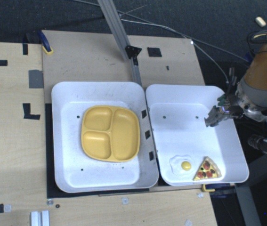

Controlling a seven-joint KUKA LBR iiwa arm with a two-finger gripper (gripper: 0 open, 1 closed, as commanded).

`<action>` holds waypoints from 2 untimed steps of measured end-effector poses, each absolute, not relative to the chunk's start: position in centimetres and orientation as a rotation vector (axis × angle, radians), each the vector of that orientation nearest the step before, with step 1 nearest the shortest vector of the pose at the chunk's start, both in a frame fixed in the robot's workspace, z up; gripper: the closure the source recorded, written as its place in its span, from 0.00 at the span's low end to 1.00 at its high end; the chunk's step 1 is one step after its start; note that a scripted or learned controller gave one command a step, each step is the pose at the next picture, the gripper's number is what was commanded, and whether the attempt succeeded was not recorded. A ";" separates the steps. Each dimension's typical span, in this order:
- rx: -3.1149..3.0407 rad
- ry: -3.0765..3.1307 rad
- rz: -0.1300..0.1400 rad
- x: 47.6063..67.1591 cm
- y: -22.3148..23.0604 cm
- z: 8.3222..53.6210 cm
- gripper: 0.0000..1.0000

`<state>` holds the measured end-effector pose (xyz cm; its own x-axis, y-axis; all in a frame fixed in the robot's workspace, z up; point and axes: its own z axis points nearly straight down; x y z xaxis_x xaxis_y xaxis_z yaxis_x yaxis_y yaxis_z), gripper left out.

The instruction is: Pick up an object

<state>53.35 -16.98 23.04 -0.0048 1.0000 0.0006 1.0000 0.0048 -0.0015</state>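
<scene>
Two toys (fried egg, pizza slice) lie below the pincer, whose state I cannot tell.

We've got one cam, fixed above the bench, looking down at a slant. Far enough back that we see both bins whole: left bin mid-frame, right bin toward the right edge. Bench top runs off the left and bottom edges; dark floor fills the top. The arm comes in from the right.
</scene>
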 end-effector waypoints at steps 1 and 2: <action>-2.214 -2.225 0.002 53.0 -11.8 22.2 1.00; -2.213 -2.228 -0.001 53.6 -6.8 23.2 1.00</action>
